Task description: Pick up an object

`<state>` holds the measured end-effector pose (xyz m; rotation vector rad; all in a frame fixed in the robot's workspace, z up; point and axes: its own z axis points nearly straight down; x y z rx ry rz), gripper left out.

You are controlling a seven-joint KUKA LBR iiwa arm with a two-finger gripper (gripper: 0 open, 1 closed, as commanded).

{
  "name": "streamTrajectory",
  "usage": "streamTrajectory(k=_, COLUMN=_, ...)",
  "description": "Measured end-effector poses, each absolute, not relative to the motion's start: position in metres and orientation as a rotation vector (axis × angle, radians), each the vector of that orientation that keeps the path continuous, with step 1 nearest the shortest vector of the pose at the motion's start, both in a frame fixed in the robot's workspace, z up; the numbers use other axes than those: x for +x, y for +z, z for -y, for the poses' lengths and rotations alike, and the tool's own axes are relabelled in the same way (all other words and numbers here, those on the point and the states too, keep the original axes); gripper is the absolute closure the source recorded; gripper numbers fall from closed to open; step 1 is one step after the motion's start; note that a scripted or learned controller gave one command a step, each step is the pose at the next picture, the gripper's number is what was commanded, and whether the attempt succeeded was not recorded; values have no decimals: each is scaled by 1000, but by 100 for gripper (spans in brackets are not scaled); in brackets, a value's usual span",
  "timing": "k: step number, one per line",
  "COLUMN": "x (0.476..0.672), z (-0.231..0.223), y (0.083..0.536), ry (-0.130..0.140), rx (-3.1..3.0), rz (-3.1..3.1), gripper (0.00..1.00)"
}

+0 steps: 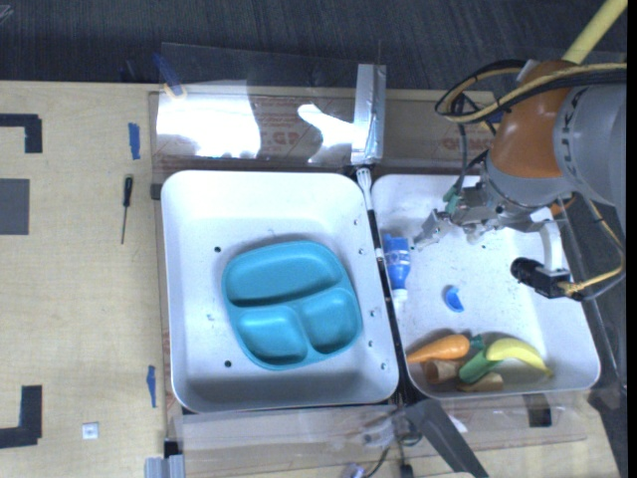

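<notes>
The gripper [453, 217] hung over the far part of the right bin [572, 366]; its state could not be determined. A blue tube [397, 263] lay against the bin's left wall. A small blue piece [453, 298] sat mid-bin. A carrot [439, 348] and banana [518, 354] lay along the near edge. The left bin [189, 207] held a blue tray [291, 302].

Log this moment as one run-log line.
gripper: above right bin, upper part, nothing seen held | carrot, banana: bottom of right bin | blue tray: left bin | pick: not done
</notes>
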<state>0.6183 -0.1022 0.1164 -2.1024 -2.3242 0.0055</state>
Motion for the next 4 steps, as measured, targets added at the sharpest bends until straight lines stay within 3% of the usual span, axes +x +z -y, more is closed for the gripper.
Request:
streamTrajectory(k=1, x=547, z=98, y=88, ry=-8, rx=-2350, rz=2091, gripper=0)
streamTrajectory(k=2, x=526, z=97, y=88, ry=-10, rx=-2299, rz=2149, gripper=0)
streamTrajectory(k=3, x=559, z=85, y=187, ry=-7, rx=-2258, rz=2192, gripper=0)
streamTrajectory(k=4, x=539, z=93, y=99, ry=6, rx=-2205, rz=2231, gripper=0)
